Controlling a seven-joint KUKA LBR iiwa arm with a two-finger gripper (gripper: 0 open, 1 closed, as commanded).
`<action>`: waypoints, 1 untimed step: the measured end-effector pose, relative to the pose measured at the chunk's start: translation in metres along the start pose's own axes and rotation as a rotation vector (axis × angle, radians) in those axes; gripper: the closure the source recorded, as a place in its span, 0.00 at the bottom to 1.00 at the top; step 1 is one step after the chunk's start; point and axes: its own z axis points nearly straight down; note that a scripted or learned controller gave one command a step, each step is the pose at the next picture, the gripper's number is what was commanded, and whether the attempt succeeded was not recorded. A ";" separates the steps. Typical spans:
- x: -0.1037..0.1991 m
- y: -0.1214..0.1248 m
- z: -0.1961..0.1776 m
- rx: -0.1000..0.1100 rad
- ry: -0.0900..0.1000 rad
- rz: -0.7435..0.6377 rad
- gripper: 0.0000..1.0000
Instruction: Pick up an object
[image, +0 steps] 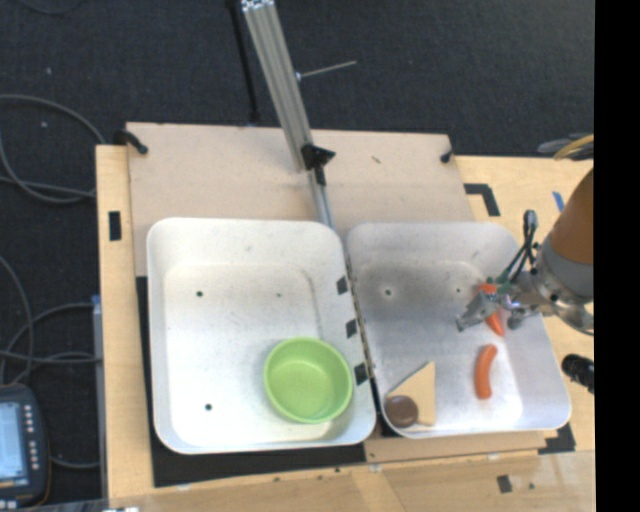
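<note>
Nearest the camera, a green bowl (308, 378) is sitting in the left bin (200, 260), while a tan wedge (420, 392) and an orange sausage (484, 371) are lying in the right bin (420, 250). Farther back, the gripper (492, 316) is hovering just above the sausage; whether it is gripping anything cannot be told, so picking appears undone.

Bowl (308, 379) was lime green, plain, in left bin (200, 260). Both bins were white, speckled with grey scuffs; right bin (420, 260) showed darker smudge. Sausage (484, 371) right of bowl was orange-red. Wedge (422, 390) was tan; disc (401, 409) touching it was dark brown. Gripper (490, 312) was grey with orange-red bits. Arm (572, 235) was orange-banded. Tabletop (120, 480) was pale wood; floor (100, 60) black.
</note>
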 end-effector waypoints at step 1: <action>0.000 -0.001 0.063 0.003 0.000 0.000 0.00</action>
